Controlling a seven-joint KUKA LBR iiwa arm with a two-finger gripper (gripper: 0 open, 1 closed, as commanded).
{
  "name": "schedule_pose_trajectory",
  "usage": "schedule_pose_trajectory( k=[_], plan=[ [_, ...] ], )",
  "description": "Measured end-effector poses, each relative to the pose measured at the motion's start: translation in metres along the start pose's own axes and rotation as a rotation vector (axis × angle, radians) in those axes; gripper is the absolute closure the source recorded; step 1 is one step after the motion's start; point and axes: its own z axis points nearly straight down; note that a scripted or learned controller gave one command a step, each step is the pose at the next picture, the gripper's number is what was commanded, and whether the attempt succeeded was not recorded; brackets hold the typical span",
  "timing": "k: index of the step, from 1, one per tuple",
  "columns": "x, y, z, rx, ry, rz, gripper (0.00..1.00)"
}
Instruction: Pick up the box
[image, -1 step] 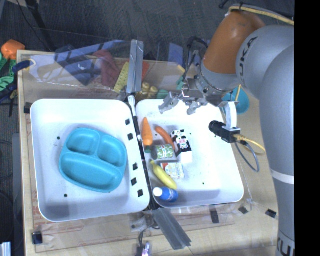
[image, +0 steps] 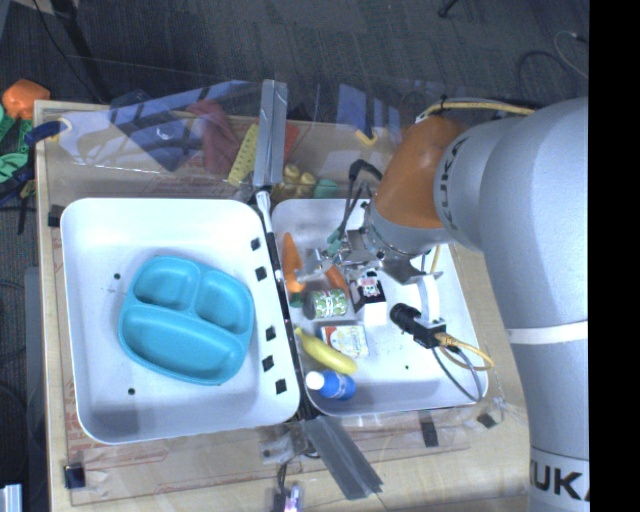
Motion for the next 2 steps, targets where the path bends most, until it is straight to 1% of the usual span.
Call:
schedule_pose_trajectory(
  k=[1, 2],
  plan=[
    [-0.059, 0.048, -0.044, 0.009, 0.001, 0.138, 0.0],
    [-0.017, 0.034, 0.022, 0.011, -0.002, 0.031, 0.0]
  ],
)
